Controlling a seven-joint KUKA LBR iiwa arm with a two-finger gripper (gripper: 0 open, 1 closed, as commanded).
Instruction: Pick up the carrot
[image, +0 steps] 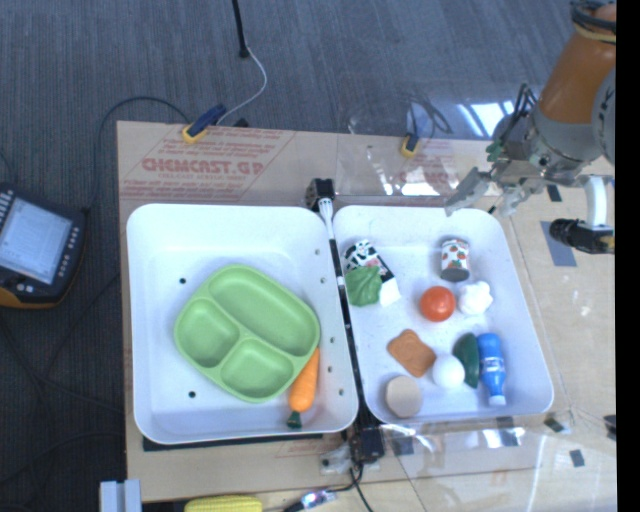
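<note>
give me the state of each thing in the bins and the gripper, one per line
carrot: lying flat in the left bin, against the green plate's right edge
green plate: flat, compartments bare
small can: upright in the right bin
blue bottle: lying on its side
orange ball: resting loose
gripper: raised above the right bin's far corner, holding nothing
</note>
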